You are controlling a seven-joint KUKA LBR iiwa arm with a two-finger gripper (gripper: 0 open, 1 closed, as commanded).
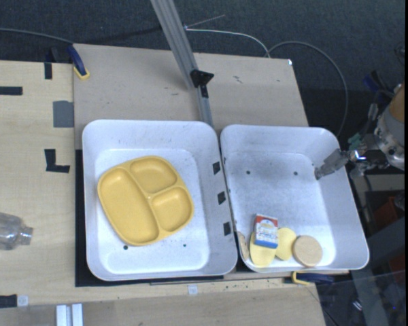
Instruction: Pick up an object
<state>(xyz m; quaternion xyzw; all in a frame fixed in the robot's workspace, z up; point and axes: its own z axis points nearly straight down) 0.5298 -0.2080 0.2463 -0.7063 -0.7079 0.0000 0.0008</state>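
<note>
- Right bin (340, 182), near corner: round tan disc (308, 250), yellow pieces (272, 246), small red-and-white box (264, 229), all clustered touching.
- Left bin (149, 131): yellow divided tray (145, 199).
- End effector (326, 165): above right bin's far right rim; open or closed, cannot tell.

A single fixed camera looked down at a slant on the counter (156, 94), taking in both white bins (95, 202) from moderately high above.
</note>
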